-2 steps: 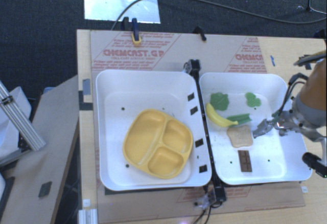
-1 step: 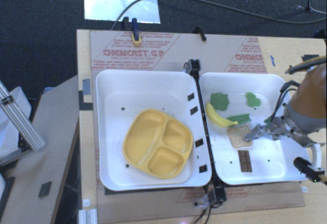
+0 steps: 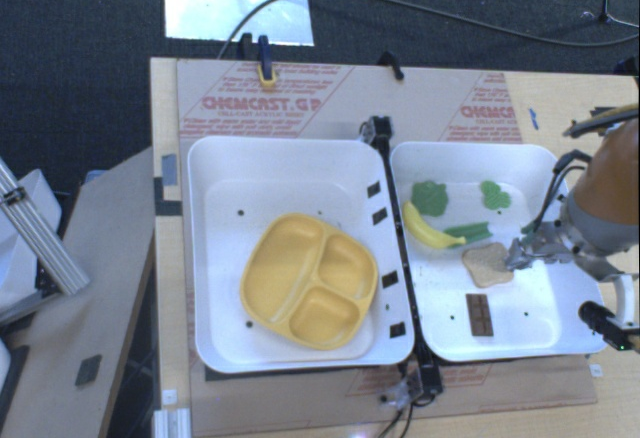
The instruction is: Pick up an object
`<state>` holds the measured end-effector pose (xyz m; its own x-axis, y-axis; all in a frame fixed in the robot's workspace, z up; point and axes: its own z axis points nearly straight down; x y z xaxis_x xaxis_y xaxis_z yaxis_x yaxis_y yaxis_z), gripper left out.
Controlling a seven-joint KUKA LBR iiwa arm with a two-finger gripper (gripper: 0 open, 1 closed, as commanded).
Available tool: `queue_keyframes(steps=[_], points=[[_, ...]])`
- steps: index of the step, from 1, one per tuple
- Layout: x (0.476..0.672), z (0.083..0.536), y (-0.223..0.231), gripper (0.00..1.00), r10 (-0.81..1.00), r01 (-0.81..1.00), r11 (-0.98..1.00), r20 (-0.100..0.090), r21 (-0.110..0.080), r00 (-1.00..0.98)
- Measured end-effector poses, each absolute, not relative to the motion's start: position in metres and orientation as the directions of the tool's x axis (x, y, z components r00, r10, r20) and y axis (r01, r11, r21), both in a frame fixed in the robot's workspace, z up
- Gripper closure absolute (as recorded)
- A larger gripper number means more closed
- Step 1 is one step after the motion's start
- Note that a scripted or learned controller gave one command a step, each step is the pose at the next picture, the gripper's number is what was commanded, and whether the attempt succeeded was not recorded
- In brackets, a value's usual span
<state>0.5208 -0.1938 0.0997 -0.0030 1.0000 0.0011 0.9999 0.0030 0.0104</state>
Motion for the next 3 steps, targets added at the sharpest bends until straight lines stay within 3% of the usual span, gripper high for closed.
queue_keyframes(steps=[2, 3], points=[[0.523, 0.225, -0.197, 1.0, 1.0, 1.0, 0.004, -0.003, 0.008, -0.004], [0.523, 0.206, -0.197, 1.0, 1.0, 1.0, 0.002, -0.001, 0.001, -0.002]])
